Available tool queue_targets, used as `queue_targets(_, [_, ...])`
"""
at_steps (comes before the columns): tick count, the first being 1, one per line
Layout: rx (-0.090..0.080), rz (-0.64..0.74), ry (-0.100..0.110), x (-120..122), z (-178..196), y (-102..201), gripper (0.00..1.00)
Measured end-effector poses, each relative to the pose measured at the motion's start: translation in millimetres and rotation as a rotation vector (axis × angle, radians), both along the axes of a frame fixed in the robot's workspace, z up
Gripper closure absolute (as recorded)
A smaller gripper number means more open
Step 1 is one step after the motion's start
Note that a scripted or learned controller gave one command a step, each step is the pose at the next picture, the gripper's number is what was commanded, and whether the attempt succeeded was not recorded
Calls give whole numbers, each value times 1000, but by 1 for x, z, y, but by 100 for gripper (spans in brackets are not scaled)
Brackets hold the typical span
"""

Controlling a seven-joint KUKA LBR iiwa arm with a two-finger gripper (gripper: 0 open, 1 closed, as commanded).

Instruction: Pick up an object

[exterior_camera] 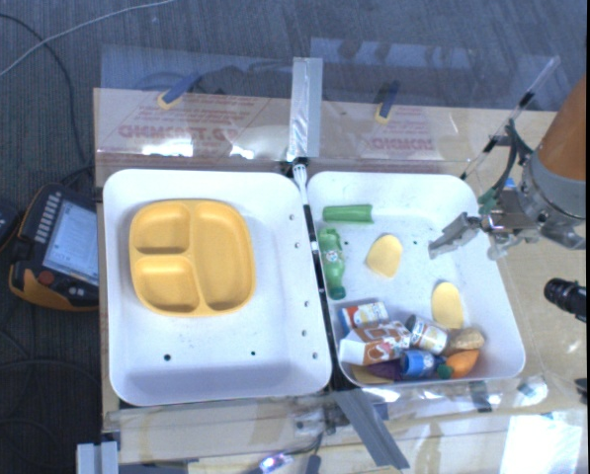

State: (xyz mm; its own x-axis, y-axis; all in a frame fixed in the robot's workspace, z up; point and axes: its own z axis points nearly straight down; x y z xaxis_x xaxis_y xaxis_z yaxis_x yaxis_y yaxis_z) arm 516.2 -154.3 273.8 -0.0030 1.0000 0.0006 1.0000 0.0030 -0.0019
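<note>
My gripper [470,243] hangs over the right edge of the right bin [413,191], its fingers spread open with nothing between them. Below and to its left lie a pale yellow piece [383,255] and a second yellow piece [448,304]. A green cylinder [347,212] and a green bottle [331,262] rest along the bin's left wall. At the front of the bin is a pile: red-and-white packets [372,330], a small jar [429,337], a blue item [418,364], a brown lump [467,341] and an orange piece [462,362].
The left bin [215,363] holds a yellow divided plate [191,255]. A handheld control pendant [62,250] lies on the floor to the left of the bench. A metal divider strip [306,107] stands behind the bins.
</note>
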Motion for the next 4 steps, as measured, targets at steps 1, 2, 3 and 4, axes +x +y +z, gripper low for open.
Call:
queue_targets(1, [0,7,2,22,-112,49,0])
queue_targets(2, [-3,-68,-12,42,-183,57,0])
queue_targets(3, [-4,-24,-14,100,-184,49,0])
queue_targets(4, [-1,-23,-14,100,-174,49,100])
